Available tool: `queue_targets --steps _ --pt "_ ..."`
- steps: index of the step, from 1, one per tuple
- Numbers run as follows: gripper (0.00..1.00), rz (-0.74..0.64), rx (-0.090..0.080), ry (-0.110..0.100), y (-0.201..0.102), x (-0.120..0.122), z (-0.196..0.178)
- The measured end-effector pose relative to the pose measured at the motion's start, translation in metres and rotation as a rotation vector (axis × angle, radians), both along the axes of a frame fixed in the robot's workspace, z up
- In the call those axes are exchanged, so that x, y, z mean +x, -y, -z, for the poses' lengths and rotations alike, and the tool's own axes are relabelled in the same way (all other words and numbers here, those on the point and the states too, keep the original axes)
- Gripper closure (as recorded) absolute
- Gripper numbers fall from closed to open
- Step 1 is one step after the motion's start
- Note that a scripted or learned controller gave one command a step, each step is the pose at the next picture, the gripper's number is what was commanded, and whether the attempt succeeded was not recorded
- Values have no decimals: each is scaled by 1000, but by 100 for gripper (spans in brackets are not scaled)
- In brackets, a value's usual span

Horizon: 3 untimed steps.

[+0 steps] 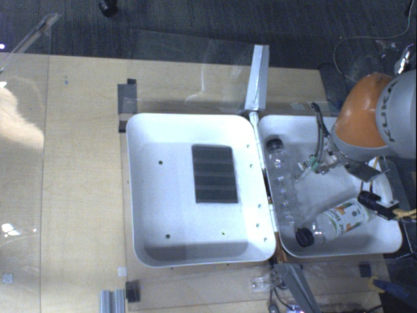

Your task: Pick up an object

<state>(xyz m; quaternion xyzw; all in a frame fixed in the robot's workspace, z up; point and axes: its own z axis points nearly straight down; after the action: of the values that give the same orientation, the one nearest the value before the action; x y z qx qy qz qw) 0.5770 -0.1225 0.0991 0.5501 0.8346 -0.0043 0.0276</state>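
Note:
A dark grey ridged rectangular block lies flat in the middle of the left bin. In the right bin, a clear plastic bottle with a black cap lies along the left wall. A second bottle, with a black cap and a white, green and orange label, lies tilted near the front wall. My gripper hangs over the middle of the right bin, between the two bottles and to the right of the clear one. The wrist and the orange band hide part of the bin's back right.
A metal divider post stands at the back between the bins. Cables run off the wrist over the right bin's right side. Bare wooden bench spreads out to the left. Clamps and brackets sit at the front edge.

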Motion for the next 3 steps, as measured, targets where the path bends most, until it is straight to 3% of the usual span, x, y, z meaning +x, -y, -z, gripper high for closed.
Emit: queue_targets --steps 1,2,3 --pt "0 -8 2 -32 2 41 6" --pt "0 64 25 -28 16 61 8" --pt "0 25 8 -16 5 24 6"
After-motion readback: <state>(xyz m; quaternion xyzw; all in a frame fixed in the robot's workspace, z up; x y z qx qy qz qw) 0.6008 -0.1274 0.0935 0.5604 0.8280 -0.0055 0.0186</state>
